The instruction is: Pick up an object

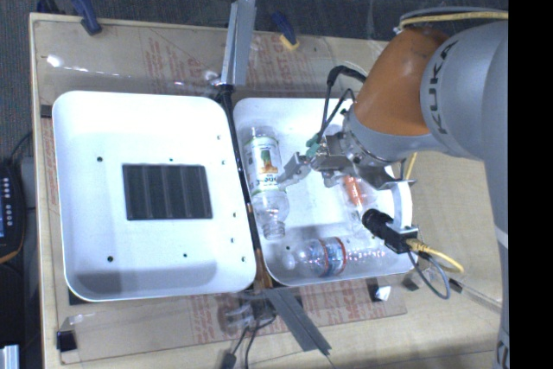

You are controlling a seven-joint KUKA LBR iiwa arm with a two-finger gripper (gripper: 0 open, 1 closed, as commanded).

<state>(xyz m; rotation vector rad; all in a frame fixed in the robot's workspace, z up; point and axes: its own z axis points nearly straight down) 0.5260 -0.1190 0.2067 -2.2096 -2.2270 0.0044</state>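
In the right bin (298, 112), a white and green can (261, 153) lies near the left wall. Just below it is a clear plastic bottle (272, 213). A second clear bottle with a red and blue label (325, 256) lies along the bin's near wall. A small orange item (353, 191) peeks out under the wrist. My gripper (294, 170) hangs low over the middle of this bin, pointing left, its tip right beside the can and the upper end of the first bottle. Nothing shows as held in it.
The left bin (86, 125) holds a dark ribbed rectangular pad (167, 191) at its middle. A metal bar (237, 39) rises between the bins at the back. Blue clamps (85, 11) grip the bench's far edge. Cables (432, 264) trail by the right bin's near corner.
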